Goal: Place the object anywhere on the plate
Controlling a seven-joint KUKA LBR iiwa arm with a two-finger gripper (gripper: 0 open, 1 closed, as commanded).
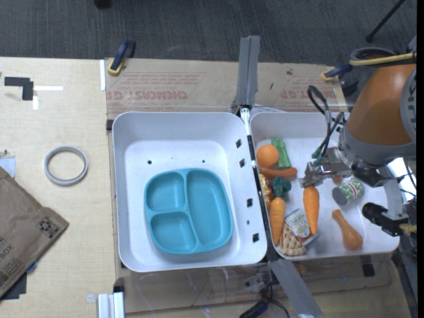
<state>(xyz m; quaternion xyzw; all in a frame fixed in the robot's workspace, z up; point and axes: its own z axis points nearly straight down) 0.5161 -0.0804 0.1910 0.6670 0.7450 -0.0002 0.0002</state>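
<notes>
You are looking at the gripper (317, 175) hanging over the right bin (371, 249), just above the top of an upright carrot (311, 207), which looks like the object to move. I cannot tell its state from here. The carrot is probably light, rigid, slick plastic (take it across the thick upper end). Sharing that bin are an orange (267, 156), a small can (349, 191) and other toy foods. The left bin (126, 197) is holding the blue divided plate (189, 211).

Bench (59, 118) with two white bins (126, 197), tape ring (66, 165).
</notes>
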